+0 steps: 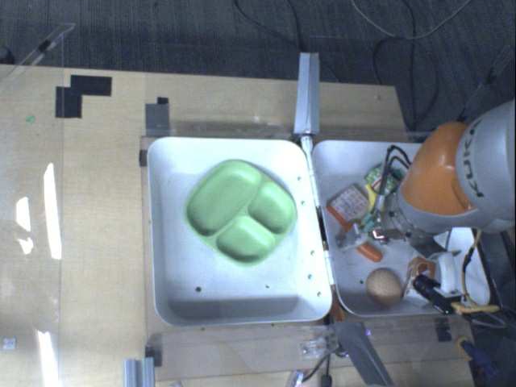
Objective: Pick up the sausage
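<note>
Gripper low in right bin, finger spread unclear, just above orange-red sausage; green divided tray in left bin.

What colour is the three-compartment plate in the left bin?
Light green; the three-compartment plastic plate shows plainly in the camera view, lying in the shallow white left bin.

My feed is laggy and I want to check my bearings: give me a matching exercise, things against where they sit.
Things:
1. green divided plate
2. brown ball
3. pincer
4. snack packet

Places:
A. right bin, near its front edge
B. right bin, beside the divider between bins
C. middle of the left bin
D. low over the right bin, beside a small orange-red piece

Pairs: 1-C, 2-A, 3-D, 4-B
</note>
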Controlling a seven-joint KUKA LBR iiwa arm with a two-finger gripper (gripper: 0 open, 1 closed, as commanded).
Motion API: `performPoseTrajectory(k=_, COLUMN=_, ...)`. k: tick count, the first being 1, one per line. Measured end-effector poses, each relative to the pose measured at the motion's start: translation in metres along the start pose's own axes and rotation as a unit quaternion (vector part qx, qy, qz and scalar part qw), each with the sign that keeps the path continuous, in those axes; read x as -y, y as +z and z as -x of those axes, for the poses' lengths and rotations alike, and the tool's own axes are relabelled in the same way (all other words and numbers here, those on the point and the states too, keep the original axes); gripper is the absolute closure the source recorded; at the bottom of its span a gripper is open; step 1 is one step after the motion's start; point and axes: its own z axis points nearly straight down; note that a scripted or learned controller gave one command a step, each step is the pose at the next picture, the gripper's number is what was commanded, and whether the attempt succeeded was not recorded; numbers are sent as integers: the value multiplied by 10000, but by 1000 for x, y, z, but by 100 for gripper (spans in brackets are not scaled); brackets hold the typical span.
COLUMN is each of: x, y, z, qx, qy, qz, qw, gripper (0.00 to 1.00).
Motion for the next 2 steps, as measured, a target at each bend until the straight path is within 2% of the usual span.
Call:
performPoseTrajectory(k=1, x=-3, y=-11, z=-1, qx=0, qy=-11, qz=34, qw=10000, gripper=100)
performPoseTrajectory(k=2, x=-47, y=-114, z=-41, qx=-7, qy=-435, qz=-37, qw=9990, gripper=100)
